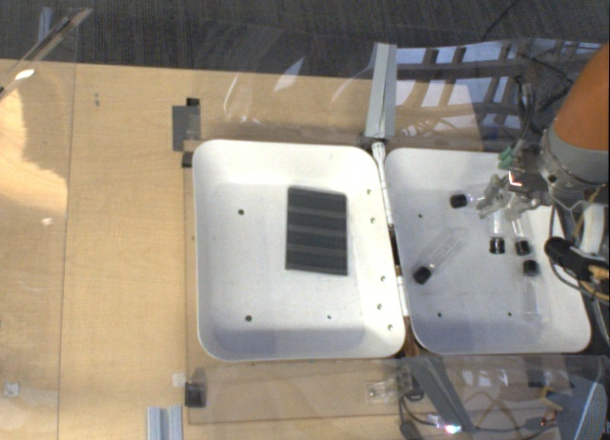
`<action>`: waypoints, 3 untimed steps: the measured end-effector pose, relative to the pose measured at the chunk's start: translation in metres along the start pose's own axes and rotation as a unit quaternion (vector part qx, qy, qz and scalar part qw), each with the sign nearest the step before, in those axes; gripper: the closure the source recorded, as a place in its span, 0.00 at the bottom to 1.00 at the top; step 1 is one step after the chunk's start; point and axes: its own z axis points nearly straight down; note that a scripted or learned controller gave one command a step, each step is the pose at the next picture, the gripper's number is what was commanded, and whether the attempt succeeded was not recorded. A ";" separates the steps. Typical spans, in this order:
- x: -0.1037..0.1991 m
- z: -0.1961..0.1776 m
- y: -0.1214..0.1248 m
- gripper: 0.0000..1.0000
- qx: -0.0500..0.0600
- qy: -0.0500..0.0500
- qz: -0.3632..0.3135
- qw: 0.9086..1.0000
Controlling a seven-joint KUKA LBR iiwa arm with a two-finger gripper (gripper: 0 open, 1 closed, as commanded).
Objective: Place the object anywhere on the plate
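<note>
Object: clear plastic vial with a black cap [434,259], lying on its side on the floor of the right bin [457,319], near that bin's left wall; cap end points toward the lower left.
Plate: dark ribbed rectangular plate [316,230], flat in the middle of the left bin [229,267]; nothing rests on it.
Claw: claw [509,246], over the right part of the right bin, well apart from the vial; two black fingertips spread, nothing between them.
Arm: grey wrist with orange band [583,114], entering from the right.
Step in hand: judged as the pick not yet made; the vial lies free.
Next move calls for: shifting the claw left to the vial, closing across its narrow body, then carrying it over the bin walls to the plate.
Other items: small black piece [458,201] near the right bin's upper middle.
Obstacles: raised rims between the bins; the round vial may roll.
Tabletop: pale wood tabletop [95,238].
</note>
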 end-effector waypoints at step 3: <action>0.143 0.021 0.079 1.00 0.000 0.001 -0.260 0.966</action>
